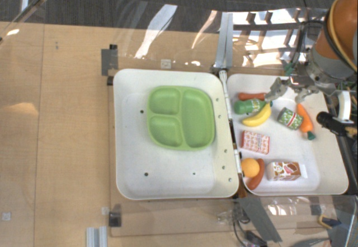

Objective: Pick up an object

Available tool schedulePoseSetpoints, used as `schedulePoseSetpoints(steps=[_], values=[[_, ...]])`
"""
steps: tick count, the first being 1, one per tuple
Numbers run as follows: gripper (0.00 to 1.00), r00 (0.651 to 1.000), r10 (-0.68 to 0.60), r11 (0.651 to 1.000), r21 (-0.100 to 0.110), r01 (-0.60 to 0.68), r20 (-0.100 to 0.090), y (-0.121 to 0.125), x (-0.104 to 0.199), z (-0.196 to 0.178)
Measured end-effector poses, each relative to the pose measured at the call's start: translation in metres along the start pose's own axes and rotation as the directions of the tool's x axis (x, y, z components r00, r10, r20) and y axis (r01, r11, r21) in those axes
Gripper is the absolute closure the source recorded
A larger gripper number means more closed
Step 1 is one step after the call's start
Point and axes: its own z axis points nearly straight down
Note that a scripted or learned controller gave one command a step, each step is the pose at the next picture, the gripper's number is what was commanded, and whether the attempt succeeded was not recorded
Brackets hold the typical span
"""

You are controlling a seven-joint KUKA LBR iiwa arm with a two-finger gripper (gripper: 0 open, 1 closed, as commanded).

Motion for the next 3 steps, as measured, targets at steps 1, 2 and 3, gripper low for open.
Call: schedulePoseSetpoints(steps=[1, 2, 3], values=[[0.0, 0.999, -0.045, 0.999, -0.012, 0.045, 0.004, 0.049, -0.023, 0.125], [0.0, 0.998, -0.067, 0.998, -0.014, 0.068, 0.005, 0.039, -0.003, 0.124], [0.0, 0.993, -0.12, 0.993, -0.018, 0.12, 0.006, 0.021, 0.0, 0.123]])
